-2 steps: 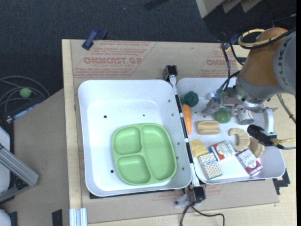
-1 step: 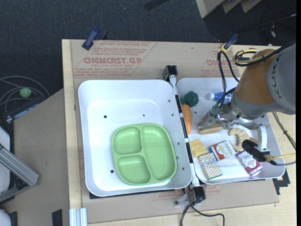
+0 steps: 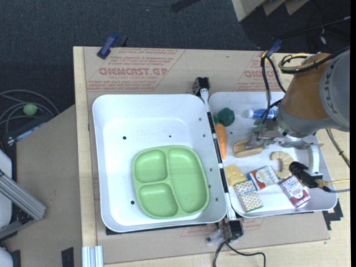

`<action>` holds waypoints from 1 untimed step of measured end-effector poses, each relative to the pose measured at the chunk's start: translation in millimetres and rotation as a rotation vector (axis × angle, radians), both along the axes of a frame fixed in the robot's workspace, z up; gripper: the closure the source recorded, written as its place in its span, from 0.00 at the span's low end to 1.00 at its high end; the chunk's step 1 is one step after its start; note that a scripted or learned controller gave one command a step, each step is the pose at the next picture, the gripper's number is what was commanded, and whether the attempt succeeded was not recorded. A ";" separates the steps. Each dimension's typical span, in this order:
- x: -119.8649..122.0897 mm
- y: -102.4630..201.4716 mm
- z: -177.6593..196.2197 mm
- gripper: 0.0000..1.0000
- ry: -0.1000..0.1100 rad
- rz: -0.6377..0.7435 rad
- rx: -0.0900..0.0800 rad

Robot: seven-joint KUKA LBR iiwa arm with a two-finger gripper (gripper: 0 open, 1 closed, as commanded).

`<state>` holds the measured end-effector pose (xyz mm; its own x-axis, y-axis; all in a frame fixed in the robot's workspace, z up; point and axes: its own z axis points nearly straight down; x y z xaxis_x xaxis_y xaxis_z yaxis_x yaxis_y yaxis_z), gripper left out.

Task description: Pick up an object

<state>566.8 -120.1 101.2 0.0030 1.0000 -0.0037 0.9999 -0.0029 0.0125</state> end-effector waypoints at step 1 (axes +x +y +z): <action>-49.6 6.7 105.5 1.00 0.010 0.002 0.003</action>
